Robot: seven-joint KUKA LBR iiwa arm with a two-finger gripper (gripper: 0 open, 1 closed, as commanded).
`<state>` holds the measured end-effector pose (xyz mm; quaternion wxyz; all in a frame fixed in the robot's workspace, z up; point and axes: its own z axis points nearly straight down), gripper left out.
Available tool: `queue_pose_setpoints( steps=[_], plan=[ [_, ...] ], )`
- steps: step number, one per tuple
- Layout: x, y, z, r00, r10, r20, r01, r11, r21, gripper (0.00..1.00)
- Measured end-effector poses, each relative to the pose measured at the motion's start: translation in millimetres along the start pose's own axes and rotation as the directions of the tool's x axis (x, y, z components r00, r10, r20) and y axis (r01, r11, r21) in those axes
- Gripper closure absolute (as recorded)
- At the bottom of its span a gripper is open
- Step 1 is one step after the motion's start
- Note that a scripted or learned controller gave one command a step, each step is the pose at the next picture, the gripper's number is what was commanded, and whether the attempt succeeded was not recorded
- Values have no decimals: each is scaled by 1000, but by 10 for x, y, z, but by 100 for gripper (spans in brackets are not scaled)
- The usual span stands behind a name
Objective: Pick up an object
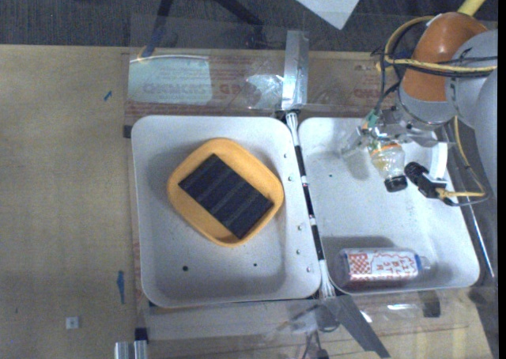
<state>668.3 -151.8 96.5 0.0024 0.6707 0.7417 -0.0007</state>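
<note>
- Claw (pixel 378 144) sits low over the far part of the right bin (pixel 466 270), under the grey wrist with its orange band (pixel 439 41); the view does not settle whether it is released or clenched.
- Just below the claw lies a small clear bottle (pixel 387 161) with a dark cap pointing toward the near side; it seems to be touching or just beneath the claw, but I cannot tell whether it is gripped.
- Near the front wall of the same bin lies a second object, a clear bottle with a red-and-white patterned label (pixel 381 264), on its side, well apart from the claw.
- Cables (pixel 443 187) and a black fitting hang from the arm beside the small bottle.
- Left bin (pixel 158 270) touches the right one along a shared edge and holds a yellow-orange dish with a dark ribbed panel (pixel 225 191), set at a slant near the bin's middle.
- Both bins rest on a tan surface (pixel 55 191); a clear taped sheet (pixel 170 81) lies behind the left bin.
</note>
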Motion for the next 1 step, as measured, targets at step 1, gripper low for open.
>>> queue_pose_setpoints(
  steps=[1],
  plan=[
    [633, 60, -887, 971, -240, -2, 240, 971, -3, 100]
  ],
)
